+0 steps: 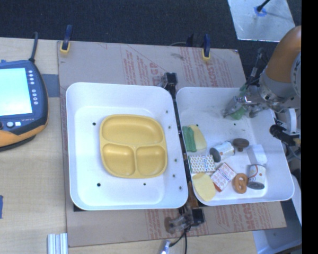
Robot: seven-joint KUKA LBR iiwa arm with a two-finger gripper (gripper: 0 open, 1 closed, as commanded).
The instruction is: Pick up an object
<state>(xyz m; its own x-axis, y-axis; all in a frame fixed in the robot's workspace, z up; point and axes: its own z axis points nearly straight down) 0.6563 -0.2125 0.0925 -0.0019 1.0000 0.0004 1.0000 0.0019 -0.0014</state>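
Two white bins sit side by side: the left bin (79,142) bears a yellow divided tray (133,145), the right bin (275,189) a loose heap of small items (222,165) for picking. Gripper (236,111) hangs low over that bin's far end, something green at its tip; jaw state cannot be told.

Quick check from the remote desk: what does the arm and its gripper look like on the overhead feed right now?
The arm enters from the right edge: a rounded orange band sits above a grey, metallic wrist section. Dark cables or hoses run beside it. The gripper at its tip is small, grey and silvery, with something greenish at the tip, above the right bin. Finer markings are too blurred to read.
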